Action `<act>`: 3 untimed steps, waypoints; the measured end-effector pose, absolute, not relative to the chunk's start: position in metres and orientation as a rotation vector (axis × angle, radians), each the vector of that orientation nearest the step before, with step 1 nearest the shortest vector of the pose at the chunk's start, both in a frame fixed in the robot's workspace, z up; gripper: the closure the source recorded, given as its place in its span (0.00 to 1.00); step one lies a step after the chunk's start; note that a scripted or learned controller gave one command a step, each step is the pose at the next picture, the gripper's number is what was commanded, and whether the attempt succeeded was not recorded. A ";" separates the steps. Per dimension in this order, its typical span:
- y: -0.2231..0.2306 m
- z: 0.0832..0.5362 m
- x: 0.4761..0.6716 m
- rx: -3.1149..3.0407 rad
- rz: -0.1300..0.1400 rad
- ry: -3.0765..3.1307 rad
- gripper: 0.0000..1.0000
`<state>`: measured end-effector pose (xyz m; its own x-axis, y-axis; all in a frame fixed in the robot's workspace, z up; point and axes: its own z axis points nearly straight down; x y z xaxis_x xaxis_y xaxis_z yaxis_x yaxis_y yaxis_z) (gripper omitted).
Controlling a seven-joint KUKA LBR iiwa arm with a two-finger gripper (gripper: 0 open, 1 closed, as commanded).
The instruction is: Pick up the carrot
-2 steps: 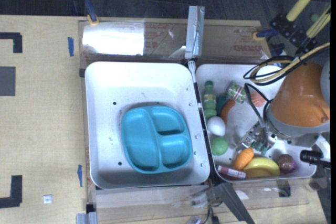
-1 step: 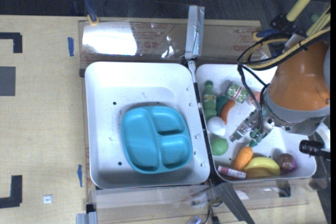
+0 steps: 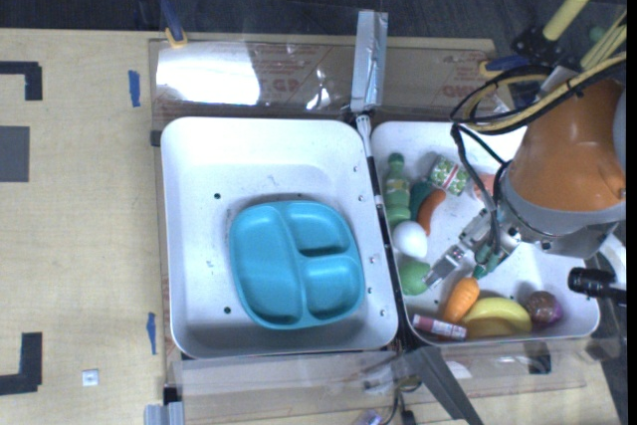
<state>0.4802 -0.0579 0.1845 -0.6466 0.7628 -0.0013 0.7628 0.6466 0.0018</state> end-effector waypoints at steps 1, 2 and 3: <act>-0.103 0.094 0.480 0.902 0.001 3.007 0.00; -0.127 0.214 0.482 0.837 0.001 3.019 0.00; -0.112 0.115 0.479 0.725 0.002 3.060 0.00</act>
<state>0.4786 -0.1120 0.1148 -0.8937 0.4486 0.0030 0.4486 0.8937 0.0005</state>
